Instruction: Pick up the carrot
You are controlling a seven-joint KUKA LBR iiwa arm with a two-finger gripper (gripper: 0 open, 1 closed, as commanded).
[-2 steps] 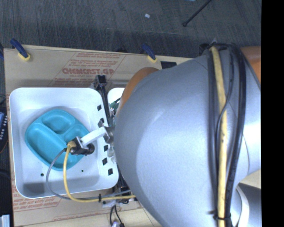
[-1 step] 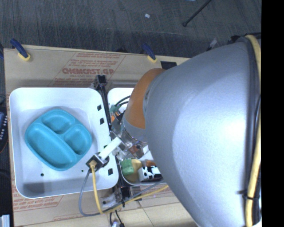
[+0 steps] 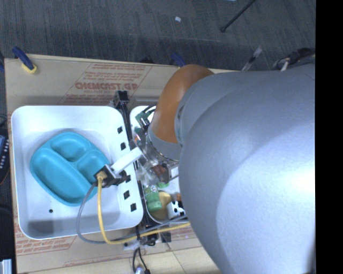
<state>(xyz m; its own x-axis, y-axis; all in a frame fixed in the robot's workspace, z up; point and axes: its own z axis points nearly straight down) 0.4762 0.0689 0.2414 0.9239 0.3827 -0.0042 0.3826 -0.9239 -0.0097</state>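
dark grey carpet floor (image 3: pixel 107 24) lies beyond the desk (image 3: pixel 102 80), which is covered with brown cardboard printed in red lettering. blue clamps (image 3: pixel 24 59) grip its far edge. a thin dark rod (image 3: pixel 238 16) crosses the floor upper right.

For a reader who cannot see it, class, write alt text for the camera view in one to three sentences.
A large grey arm with an orange band reaches in from the right, covering most of the right bin. The left bin holds a blue divided tray. A green item lies below the wrist, and a yellow cable loops over the bins' near edge.
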